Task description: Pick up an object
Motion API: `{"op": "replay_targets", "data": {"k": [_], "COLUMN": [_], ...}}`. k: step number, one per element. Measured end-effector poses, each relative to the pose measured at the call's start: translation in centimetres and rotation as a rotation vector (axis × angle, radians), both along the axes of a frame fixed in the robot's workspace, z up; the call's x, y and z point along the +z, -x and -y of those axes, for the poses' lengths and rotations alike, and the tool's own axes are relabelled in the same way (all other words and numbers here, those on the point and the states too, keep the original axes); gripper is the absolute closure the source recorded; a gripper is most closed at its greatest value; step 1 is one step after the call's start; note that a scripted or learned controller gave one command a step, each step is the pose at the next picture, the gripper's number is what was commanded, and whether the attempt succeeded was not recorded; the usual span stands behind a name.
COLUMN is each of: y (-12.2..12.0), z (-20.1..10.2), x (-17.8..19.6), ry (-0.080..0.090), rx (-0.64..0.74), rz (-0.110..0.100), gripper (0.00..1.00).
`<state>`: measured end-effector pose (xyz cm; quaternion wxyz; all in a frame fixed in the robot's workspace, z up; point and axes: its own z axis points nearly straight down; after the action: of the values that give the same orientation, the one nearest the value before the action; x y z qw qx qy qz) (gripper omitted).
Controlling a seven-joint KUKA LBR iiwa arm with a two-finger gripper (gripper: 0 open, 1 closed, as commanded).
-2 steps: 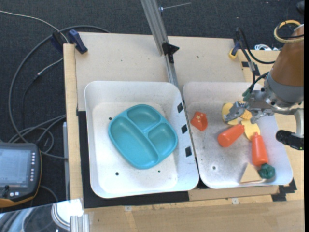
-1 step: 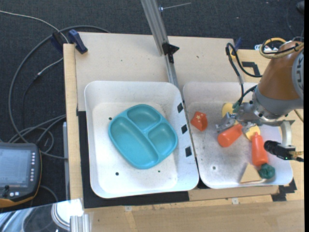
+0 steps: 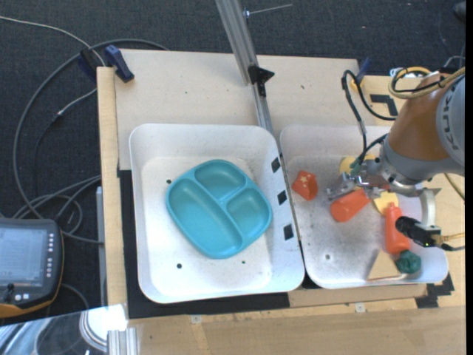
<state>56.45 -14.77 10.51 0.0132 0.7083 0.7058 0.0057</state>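
A robot arm [image 3: 425, 135] reaches into the right bin [image 3: 325, 261], its gripper [image 3: 349, 189] low over an orange cylindrical toy [image 3: 349, 205] that lies just below the metal fingers, close against them; whether they are closed on it cannot be told. Nearer the camera, right of the gripper, lie a toy carrot [image 3: 395, 231] and a tan wedge [image 3: 383, 266]. Left of the gripper sits a red-orange block [image 3: 304, 185]. Farther left, a teal divided plate [image 3: 218, 207] rests in the left bin [image 3: 148, 198].
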Motion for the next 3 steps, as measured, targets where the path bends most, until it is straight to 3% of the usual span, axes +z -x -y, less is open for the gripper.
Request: {"op": "replay_targets", "data": {"k": [1,2,3], "y": [-0.4,0.2,0.0], "z": [0.1,0.9,0.9], "x": [1.7,7.0,12.6], "ry": [0.007,-0.011,-0.01], "rx": [-0.001,0.001,0.005], "rz": [0.021,-0.024,-0.019], "gripper": [1.0,1.0,1.0]}}
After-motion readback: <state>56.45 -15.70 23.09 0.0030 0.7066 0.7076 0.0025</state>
